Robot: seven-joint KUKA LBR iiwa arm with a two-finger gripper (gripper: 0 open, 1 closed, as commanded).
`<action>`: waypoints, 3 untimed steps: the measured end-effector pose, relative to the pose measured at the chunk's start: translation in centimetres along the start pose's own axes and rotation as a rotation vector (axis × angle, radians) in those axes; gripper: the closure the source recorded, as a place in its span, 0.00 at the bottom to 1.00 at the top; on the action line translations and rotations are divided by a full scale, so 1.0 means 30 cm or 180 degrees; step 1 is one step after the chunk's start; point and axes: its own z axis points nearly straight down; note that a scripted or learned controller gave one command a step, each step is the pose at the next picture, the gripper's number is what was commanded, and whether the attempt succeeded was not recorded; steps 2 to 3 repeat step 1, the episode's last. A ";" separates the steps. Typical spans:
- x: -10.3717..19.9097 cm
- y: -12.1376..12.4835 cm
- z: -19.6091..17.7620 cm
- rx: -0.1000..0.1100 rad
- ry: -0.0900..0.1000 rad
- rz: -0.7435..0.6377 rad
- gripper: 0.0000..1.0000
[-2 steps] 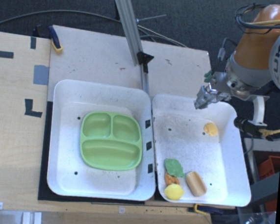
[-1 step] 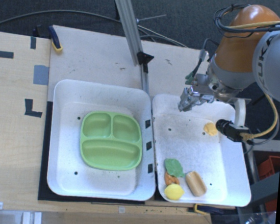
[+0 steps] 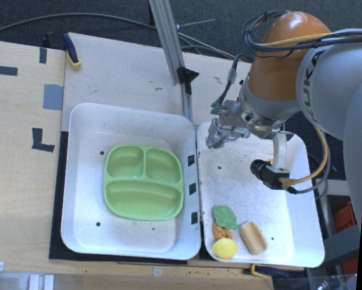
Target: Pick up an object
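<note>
Light wooden bench [image 3: 14, 157], surface pale and bare toward the left, marked with several dark tape pieces [image 3: 38, 139] and one grey patch [image 3: 53, 96]. Paler board [image 3: 124, 72] laid across the far middle portion. Blue-and-yellow clamp [image 3: 71, 50] seated at the board's far left corner. Two shallow white bins resting directly on the bench, side by side, rims touching along the centre line. Left bin [image 3: 75, 182] larger, set over a black mat [image 3: 58, 193] showing along its left and near edges. Right bin [image 3: 299, 235] narrower, speckled with dark flecks. Slanted metal rail [image 3: 166, 31] rising from the board behind the bins. Black cables [image 3: 85, 18] trailing on the dark floor beyond.
</note>
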 end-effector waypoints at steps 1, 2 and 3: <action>0.188 -0.036 0.048 0.0002 0.0000 -0.0003 1.00; 0.188 -0.036 0.048 0.0002 0.0000 -0.0003 1.00; 0.188 -0.036 0.048 0.0002 0.0000 -0.0003 1.00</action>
